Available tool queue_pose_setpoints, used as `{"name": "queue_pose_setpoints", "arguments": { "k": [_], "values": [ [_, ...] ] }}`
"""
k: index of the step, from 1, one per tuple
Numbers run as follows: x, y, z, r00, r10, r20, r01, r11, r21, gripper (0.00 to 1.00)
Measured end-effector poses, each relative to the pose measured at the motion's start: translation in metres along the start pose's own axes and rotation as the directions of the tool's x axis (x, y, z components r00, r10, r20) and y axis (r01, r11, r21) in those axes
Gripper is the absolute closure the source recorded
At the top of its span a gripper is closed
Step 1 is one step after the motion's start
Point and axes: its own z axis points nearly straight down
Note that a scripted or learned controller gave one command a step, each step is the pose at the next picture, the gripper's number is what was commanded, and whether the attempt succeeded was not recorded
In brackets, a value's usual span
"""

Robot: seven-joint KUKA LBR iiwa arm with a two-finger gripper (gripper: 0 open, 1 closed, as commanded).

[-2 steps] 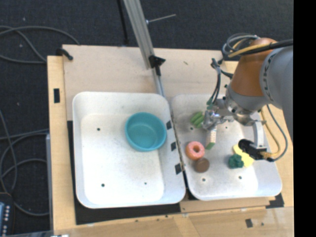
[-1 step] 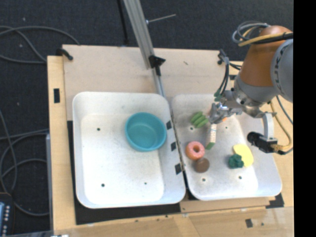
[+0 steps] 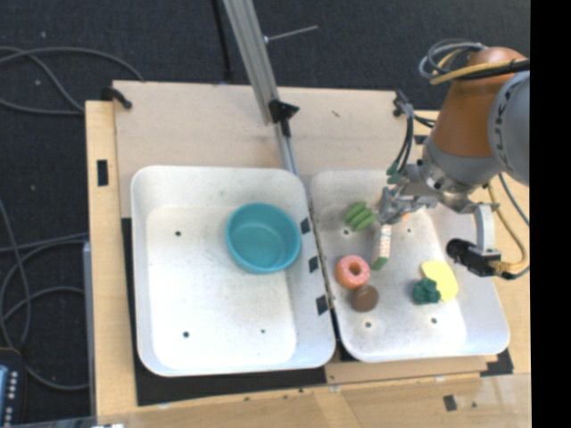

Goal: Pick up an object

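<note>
Two white bins share a bench: left bin (image 3: 161,328) holds a teal bowl (image 3: 263,237), while the gripper (image 3: 393,205) hangs over the right bin (image 3: 482,328), apparently approaching a green piece (image 3: 359,216); it must next descend and close, its grip state I cannot tell.

Legible text, labels, brands, numbers, signs: none on either shallow white plastic bin (image 3: 161,239), nor on the objects within.
</note>
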Motion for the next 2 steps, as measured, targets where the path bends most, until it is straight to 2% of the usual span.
{"name": "queue_pose_setpoints", "arguments": {
  "k": [1, 2],
  "values": [
    [0.047, 0.008, -0.002, 1.0, -0.004, -0.002, 0.004, 1.0, 0.0, 1.0],
    [0.097, 0.001, -0.019, 1.0, -0.005, -0.003, 0.005, 1.0, -0.001, 1.0]
  ]
}}
